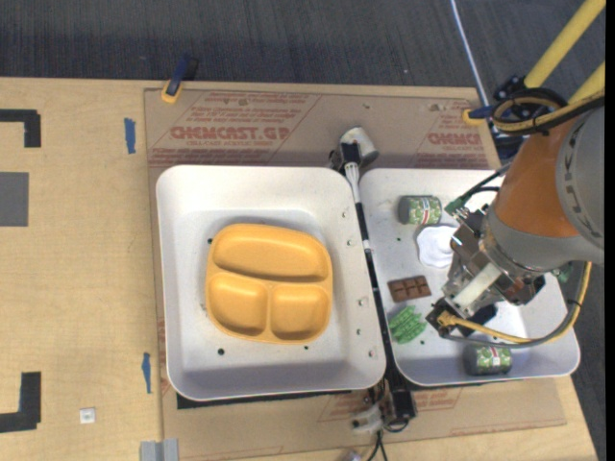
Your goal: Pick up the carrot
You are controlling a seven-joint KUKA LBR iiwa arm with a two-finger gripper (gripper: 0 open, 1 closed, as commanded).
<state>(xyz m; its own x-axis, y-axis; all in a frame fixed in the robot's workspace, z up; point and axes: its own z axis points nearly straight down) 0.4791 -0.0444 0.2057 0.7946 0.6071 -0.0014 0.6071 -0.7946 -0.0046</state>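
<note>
My gripper [470,269] hangs low over the middle of the right bin [548,353], under the grey arm and its orange band [524,195]. The arm and wrist cover the bin's floor on the right side and whatever lies under them. Around the gripper lie a brown chocolate bar [408,287] to its left, a green leafy piece [406,324] at lower left and a white crumpled thing [435,248] just above left.
A green can [419,209] lies at the back of the right bin and another green can [487,357] near its front edge. The left bin [183,257] holds a yellow three-compartment plate [269,281].
</note>
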